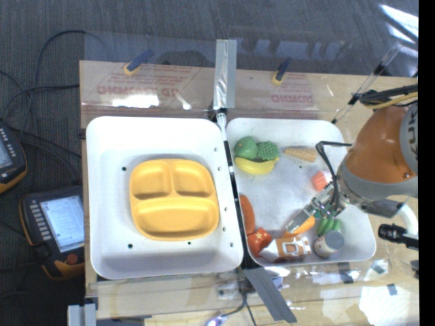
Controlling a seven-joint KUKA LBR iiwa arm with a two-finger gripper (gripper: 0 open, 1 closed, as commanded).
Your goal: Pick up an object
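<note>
you see the arm [380, 155] reaching in from the right of the frame, its orange band over the right bin [272, 129], and the gripper [319, 212] low in that bin's lower right part. whether it is open or closed you cannot tell, since the tips blur into the clutter beneath them. right under the gripper lies an orange carrot-like piece [304, 224] with some green [328, 224] beside it, touching or nearly touching the tips; you cannot tell that anything is actually clamped. just below sit a grey cylinder [327, 244] and a white and orange carton [292, 248], with a red piece [258, 239] to their left against the bin's lower left corner. in the upper left of this bin a yellow banana [253, 166] lies with a green fruit [246, 147] and a green bumpy item [267, 151] on it, a tan cone [300, 154] to their right, and a small orange piece [319, 179] near the arm. the left bin [109, 141] holds a yellow divided tray [174, 197], well apart from the gripper.
</note>
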